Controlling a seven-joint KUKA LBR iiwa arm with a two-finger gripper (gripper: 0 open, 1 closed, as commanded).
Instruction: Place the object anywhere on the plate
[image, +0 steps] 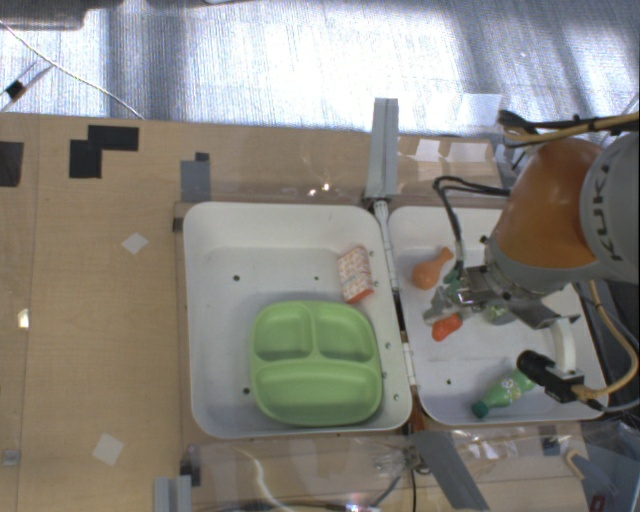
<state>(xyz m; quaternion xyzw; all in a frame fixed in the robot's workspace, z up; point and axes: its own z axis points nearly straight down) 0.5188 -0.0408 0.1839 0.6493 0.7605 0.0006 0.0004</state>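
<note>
A green divided plate (316, 362) lies in the front half of the left bin (215, 300). In the right bin (560, 400) my gripper (448, 304) hangs low over the bin's left part. A small orange-red toy (447, 326) lies right at the gripper's tip, touching or nearly touching it; I cannot make out whether it is held. An orange drumstick-shaped toy (432, 268) lies just behind the gripper. At the bin's front a green bottle (505, 392) rests on its side.
A pink patterned packet (354, 274) lies in the left bin by the dividing wall (395, 300), just behind the plate. The arm's grey and orange body (550, 220) covers the right bin's back right. A metal post (383, 150) stands behind the bins.
</note>
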